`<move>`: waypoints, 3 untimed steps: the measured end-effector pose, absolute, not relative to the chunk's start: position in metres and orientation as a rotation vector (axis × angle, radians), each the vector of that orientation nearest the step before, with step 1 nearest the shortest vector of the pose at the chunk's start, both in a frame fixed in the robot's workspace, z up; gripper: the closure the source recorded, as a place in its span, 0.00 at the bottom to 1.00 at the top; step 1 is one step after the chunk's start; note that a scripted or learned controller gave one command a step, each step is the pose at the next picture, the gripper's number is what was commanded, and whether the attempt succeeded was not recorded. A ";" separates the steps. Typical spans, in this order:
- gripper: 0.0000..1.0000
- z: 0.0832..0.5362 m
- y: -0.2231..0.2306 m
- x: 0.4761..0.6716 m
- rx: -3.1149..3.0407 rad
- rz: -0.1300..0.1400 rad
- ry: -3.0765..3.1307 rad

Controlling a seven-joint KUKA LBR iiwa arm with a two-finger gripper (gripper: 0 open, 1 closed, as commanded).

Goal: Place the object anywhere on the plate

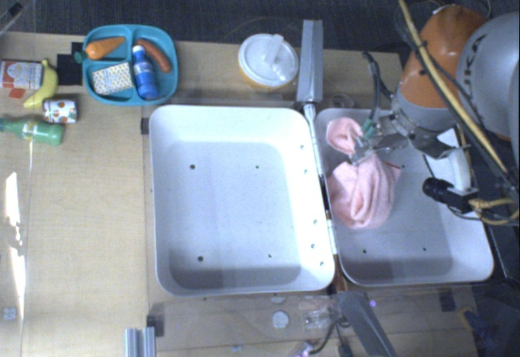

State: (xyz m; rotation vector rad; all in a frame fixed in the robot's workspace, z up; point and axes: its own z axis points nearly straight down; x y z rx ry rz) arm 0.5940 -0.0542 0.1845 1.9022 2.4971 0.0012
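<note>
Barely started; pink cloth (362,189) lies bunched in the right bin (455,262), gripper (367,145) down on its top edge; jaw state I cannot tell; lift and plate placement remain.

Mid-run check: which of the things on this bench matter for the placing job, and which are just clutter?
For the job:
- pink cloth, in the right bin
- gripper, at the cloth's upper part
- no plain plate that I can make out; the nearest is the blue divided tray

Lying about:
- left bin
- lidded cup
- banana
- can
- green bottle
</note>
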 end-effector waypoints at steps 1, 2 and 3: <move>1.00 0.225 -0.053 0.595 1.892 0.004 2.504; 1.00 0.217 -0.005 0.604 1.350 0.004 2.833; 1.00 0.226 0.054 0.615 0.758 0.005 3.042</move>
